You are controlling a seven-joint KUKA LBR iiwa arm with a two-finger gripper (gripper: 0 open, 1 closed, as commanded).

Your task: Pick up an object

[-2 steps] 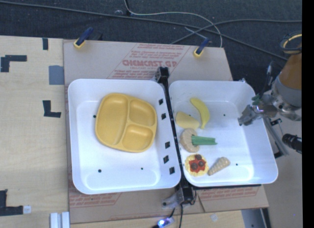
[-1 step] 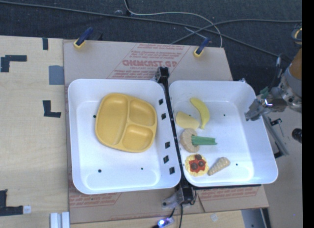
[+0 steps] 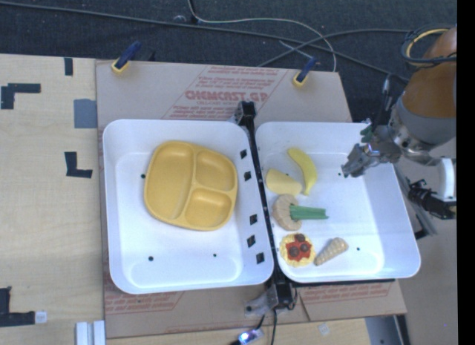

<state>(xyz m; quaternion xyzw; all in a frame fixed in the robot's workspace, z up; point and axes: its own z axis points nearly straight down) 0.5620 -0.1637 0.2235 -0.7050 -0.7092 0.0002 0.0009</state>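
Five toy foods lay in the right bin (image 3: pixel 386 262), the banana (image 3: pixel 303 168) nearest the gripper (image 3: pixel 355 164), which hung empty at that bin's right rim, fingers narrowly parted as far as I could judge, banana leftward, long axis running rim-to-rim front-to-back.

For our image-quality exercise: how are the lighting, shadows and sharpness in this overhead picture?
Camera view: even, soft light, with faint shadows beside the banana and yellow tray; the white bins are bright without hard glare; the whole frame is slightly soft, and the hand looks blurred.
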